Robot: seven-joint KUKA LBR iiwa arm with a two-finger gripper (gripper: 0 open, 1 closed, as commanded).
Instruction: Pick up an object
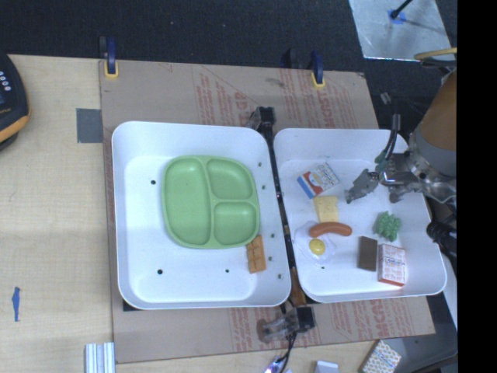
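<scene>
Pincer (379, 186) hangs over the right bin (435, 286), fingers spread wide, nothing between them. Yellow block (327, 207) and sausage (331, 229) lie just left and below; green broccoli piece (387, 224) directly beneath.

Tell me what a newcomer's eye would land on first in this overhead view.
The pale green plastic divided plate dominates the left white bin, with a small orange waffle-textured block lying just off its lower right corner. In the right white bin, toy foods cluster: a red sausage, a fried egg and a green broccoli piece. The gripper hangs over that bin's upper right.
</scene>
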